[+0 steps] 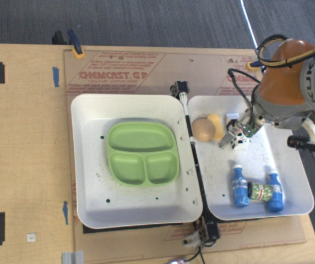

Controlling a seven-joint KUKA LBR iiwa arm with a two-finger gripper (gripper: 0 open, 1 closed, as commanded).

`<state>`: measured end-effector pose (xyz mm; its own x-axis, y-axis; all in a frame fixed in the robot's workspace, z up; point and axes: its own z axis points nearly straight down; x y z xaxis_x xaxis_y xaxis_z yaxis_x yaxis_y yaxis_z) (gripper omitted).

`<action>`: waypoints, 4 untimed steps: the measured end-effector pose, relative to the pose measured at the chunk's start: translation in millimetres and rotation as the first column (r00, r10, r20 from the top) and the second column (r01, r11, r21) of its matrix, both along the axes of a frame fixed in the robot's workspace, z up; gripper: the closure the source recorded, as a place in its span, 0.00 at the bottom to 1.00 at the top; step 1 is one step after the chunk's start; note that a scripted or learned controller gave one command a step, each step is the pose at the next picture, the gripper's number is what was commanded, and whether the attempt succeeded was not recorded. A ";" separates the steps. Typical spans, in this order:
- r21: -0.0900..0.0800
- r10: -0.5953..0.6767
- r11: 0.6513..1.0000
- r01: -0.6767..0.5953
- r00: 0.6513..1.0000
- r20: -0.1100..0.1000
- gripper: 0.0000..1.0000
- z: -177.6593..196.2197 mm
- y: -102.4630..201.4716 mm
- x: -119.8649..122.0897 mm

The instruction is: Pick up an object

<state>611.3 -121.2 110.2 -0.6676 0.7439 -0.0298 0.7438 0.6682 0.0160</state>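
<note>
Green divided tray [142, 159] sitting in left bin [86, 147]. Right bin [295, 164] holding tan round thing [202, 129], yellow piece [216, 125] beside it, two blue bottles [239, 187] up front. Gripper [235, 137] low near tan thing, nothing visibly grabbed.

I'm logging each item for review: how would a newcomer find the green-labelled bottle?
Start at the right bin, the one without the green tray. In its near corner three bottles lie together; the one wanted lies crosswise between two blue bottles. It alone has a green label.
</note>
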 end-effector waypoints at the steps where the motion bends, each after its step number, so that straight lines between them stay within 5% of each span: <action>1: -0.003 0.103 0.995 -0.103 0.995 0.002 0.00 -0.4 2.2 1.5; 2: -0.005 0.200 0.980 -0.200 0.980 0.004 0.00 0.0 4.0 2.5; 3: 0.011 0.410 0.912 -0.410 0.912 -0.030 0.00 -15.0 9.7 -1.8; 4: 0.010 0.745 0.667 -0.745 0.666 -0.030 0.00 -24.2 -17.3 -15.5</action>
<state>595.8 -138.5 86.0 -1.0000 -0.0018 -0.0020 -0.0018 1.0000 0.0003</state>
